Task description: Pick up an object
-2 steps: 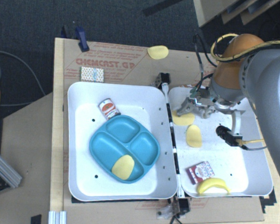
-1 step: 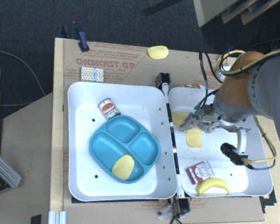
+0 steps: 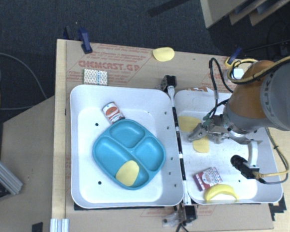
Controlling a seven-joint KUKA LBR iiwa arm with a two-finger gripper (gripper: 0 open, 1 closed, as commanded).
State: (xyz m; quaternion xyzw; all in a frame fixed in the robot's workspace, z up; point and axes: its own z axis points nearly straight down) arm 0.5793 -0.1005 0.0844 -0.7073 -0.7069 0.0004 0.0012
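My gripper [image 3: 199, 134] hangs low in the right bin [image 3: 265, 193], near that bin's left wall. A pale yellow flat piece [image 3: 187, 123] lies just up and left of it. Directly below it, very close, sits a small yellow lump [image 3: 201, 146]; whether they touch is unclear. Nothing visibly sits in the gripper. Toward the front of the same bin lie a red packet [image 3: 208, 178] and a yellow banana [image 3: 221, 193]. The grey arm with its orange band [image 3: 249, 96] covers the bin's upper right.
The left bin [image 3: 78, 133] holds a blue divided plate [image 3: 127, 149] with a yellow item [image 3: 127, 173] in its front section, plus a small can [image 3: 113, 112]. On the bench behind the bins lie a yellow piece [image 3: 163, 54] and a patterned packet [image 3: 95, 76]. A black cable [image 3: 251, 169] crosses the right bin.
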